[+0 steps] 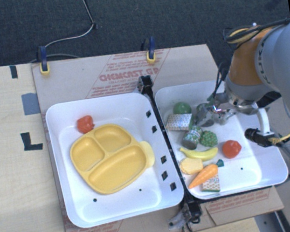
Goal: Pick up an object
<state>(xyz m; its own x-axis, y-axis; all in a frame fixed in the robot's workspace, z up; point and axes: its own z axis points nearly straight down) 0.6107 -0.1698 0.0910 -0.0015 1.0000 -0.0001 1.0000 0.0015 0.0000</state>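
My gripper [204, 115] hangs low over the upper middle of the right bin [263, 173], reaching in from the right. Just left of it lie a green ball [182, 108] and a patterned box [179, 122]. Below it are a small striped can [193, 135] and a green broccoli piece [209, 139]. Further down I see a banana [199, 153], a red tomato [231, 149], a yellow lump [190, 165], a carrot [203, 175] and a wedge-shaped piece [212, 185]. Nothing shows held in the gripper.
The left bin [70, 195] holds a yellow divided plate [110, 157] and a small red tomato [84, 124]. A black divider [162, 137] runs between the bins. The grey arm with its orange band [246, 64] fills the right side above the bin.
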